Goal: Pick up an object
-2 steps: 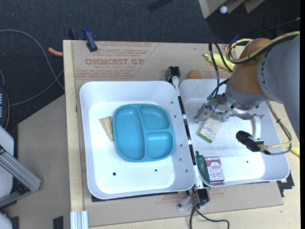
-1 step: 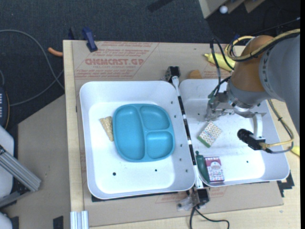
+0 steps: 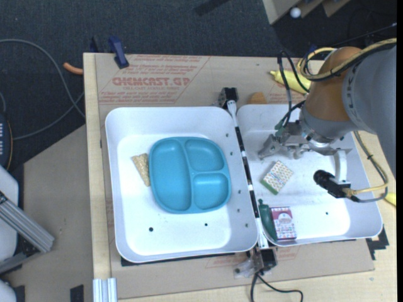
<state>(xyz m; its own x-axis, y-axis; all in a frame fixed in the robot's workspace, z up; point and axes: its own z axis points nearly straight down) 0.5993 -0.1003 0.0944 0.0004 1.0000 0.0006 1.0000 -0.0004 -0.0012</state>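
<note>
Arm comes in from 3 o'clock w/ the hand point(image 3: 284, 145) low in the right bin point(image 3: 362, 222), near its 11 o'clock part; metal fingers point(image 3: 271, 146) look splayed apart w/ nothing between them. Small green-white packet point(image 3: 278, 175) lies just beside the hand at its 6 o'clock, apart from it, and a red-green card box point(image 3: 281, 223) sits at the bin's 7 o'clock corner. Left bin point(image 3: 126, 231) on the bench point(image 3: 157, 80) holds a blue divided plate point(image 3: 189, 173) at centre w/ a tan cracker-like piece point(image 3: 140, 165) touching its 9 o'clock edge.
</note>
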